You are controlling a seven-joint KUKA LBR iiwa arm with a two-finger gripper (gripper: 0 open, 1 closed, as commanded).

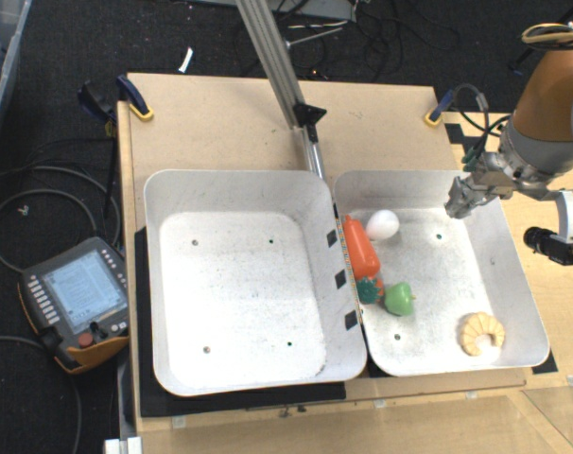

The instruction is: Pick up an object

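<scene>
The left bin (pixel 239 282) holds no objects; the right bin (pixel 513 282) contains an orange carrot (pixel 360 246) against its left wall, a white egg (pixel 383 224), a green toy (pixel 398 298) and a tan pastry (pixel 481 333). The gripper (pixel 460 203) hovers over the right bin's upper right area, apart from every object; its opening cannot be judged. No object appears lifted, so the pick is judged not yet begun.

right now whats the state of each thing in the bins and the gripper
gripper: over the right bin's far right corner, nothing seen held
white egg: lying loose, next to the carrot's top
orange carrot: lying along the divider
green pepper: resting below the carrot
croissant: lying alone, near right corner
left bin: flat on the bench
</scene>
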